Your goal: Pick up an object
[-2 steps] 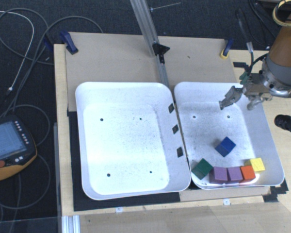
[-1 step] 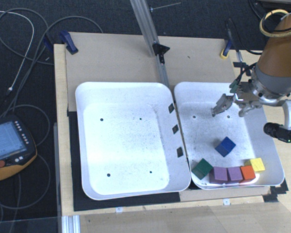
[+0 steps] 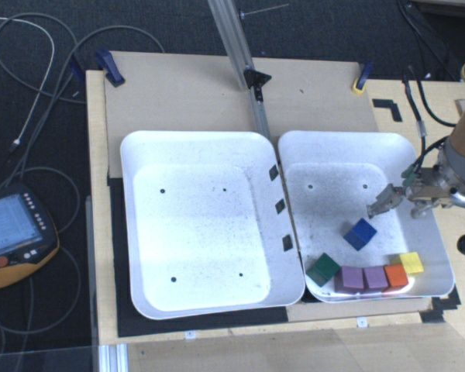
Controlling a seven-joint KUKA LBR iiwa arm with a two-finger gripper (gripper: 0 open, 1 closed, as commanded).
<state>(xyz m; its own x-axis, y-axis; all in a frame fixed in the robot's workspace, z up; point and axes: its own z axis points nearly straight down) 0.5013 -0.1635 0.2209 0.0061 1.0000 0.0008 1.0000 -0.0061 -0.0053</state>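
Observation:
A blue cube (image 3: 360,233) lies tilted in the middle of the right bin (image 3: 325,149). Along that bin's front wall sit a green cube (image 3: 323,269), two purple cubes (image 3: 351,278), an orange cube (image 3: 396,276) and a yellow cube (image 3: 411,263). My gripper (image 3: 401,205) reaches in from the right and hovers just up and to the right of the blue cube. Its fingers (image 3: 381,202) are spread open with nothing between them.
The left bin (image 3: 194,223) lies beside the right one. A metal pole (image 3: 232,33) rises from the back of the bench between the bins. Cables and a teach pendant (image 3: 12,231) lie on the floor at the left.

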